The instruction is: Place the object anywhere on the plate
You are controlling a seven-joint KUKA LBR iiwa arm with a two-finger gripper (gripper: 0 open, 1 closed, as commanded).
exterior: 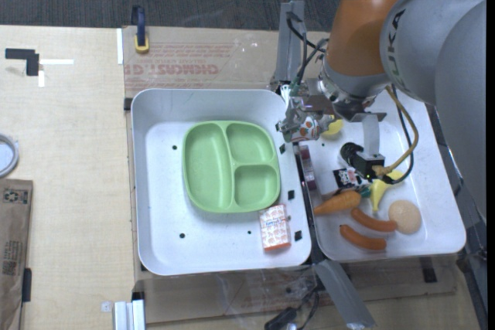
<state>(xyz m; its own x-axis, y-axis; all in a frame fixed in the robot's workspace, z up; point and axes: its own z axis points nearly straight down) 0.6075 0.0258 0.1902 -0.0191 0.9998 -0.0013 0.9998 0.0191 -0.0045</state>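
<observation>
Two shallow white bins stand side by side on the bench. The left bin [158,239] holds a green divided plate [230,166] with three compartments, lying flat at the bin's centre. A small orange-and-white packet [274,229] lies on the bin floor just beside the plate's lower right corner.

The arm [421,19] enters from the upper right of the frame. Its gripper [298,120] hangs over the wall shared by the two bins, near their upper edge and just off the plate's upper right corner. It cannot be told from here whether the gripper is spread or closed, or whether it holds anything.

It is not clear which item is the object to be placed. The right bin [424,170] contains the other loose items:
- a small yellow piece [333,127] just right of the gripper;
- a dark narrow item [308,166] along the bin's left wall;
- a carrot [337,203] below centre;
- a yellow curved item [378,194] just right of the carrot;
- two sausages [373,222] [362,238] at the lower edge;
- a pale round item [405,216] touching the upper sausage.

A cardboard sheet [201,66] lies above the left bin, with a clamp [140,39] at its upper left corner.
</observation>
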